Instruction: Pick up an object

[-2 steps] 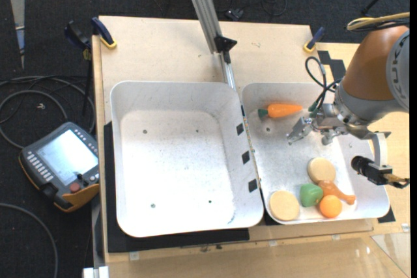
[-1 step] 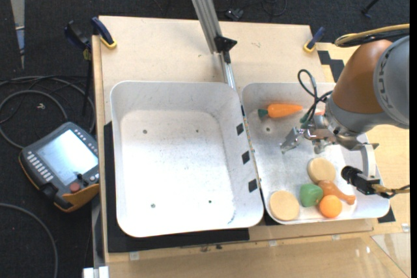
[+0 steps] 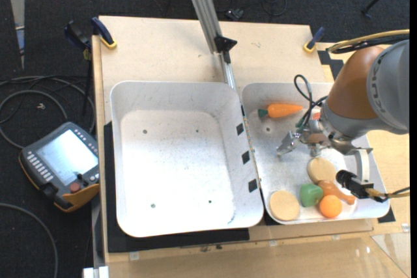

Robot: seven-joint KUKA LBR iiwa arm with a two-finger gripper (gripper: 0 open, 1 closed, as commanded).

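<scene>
The metal two-finger gripper (image 3: pixel 287 143) is seen low in the right shallow white bin (image 3: pixel 255 115), its fingers spread with nothing between them, so no object is judged picked up yet and the whole grasp remains to be done. The orange toy carrot with a green top (image 3: pixel 281 111) lies just beyond it, apart from the fingers. A pale round disc (image 3: pixel 284 204), a green block (image 3: pixel 311 194) and an orange ball (image 3: pixel 330 206) are crowded against the near rim. Bare floor is left around the gripper; the left white bin (image 3: pixel 171 153) offers open room.
</scene>
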